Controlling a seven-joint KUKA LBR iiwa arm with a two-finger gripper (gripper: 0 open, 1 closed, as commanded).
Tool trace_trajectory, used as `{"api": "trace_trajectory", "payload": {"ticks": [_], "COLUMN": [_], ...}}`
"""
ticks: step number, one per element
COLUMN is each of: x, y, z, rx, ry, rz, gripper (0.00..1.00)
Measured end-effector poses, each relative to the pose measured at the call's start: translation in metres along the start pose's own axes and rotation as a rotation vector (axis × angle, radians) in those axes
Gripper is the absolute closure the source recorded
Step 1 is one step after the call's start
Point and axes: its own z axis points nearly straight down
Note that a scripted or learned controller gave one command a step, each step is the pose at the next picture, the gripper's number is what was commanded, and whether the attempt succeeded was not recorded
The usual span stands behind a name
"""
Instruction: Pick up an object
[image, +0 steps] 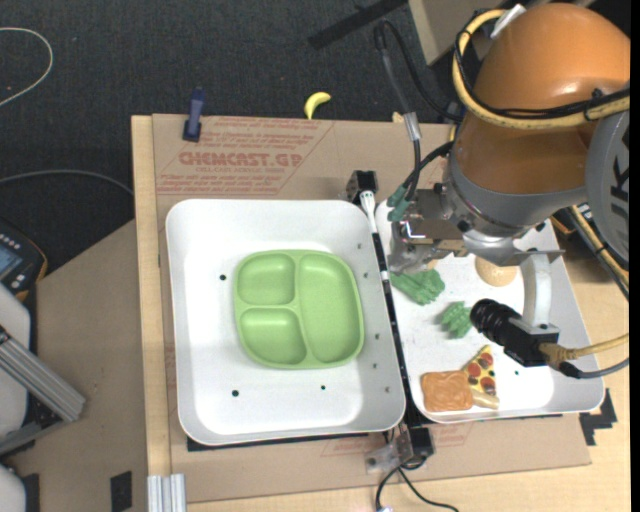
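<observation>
Fingers (408, 258) near green leafy piece (420, 287)

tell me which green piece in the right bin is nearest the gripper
The upper green piece, just below the gripper; the lower green piece sits toward the pizza slice.

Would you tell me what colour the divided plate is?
The divided plate is light green; camera view.

Divided plate (298, 308) in left bin (200, 330), pizza slice (484, 372) in right bin (540, 395)
</observation>
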Motion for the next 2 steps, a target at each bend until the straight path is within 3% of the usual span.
{"api": "trace_trajectory", "payload": {"ticks": [1, 2], "x": [-0.002, -0.001], "y": [-0.001, -0.001], "z": [-0.001, -0.011], "rx": [0.016, 0.016], "ry": [-0.006, -0.006], "rz": [0.004, 0.004], "gripper": [1.0, 1.0]}}
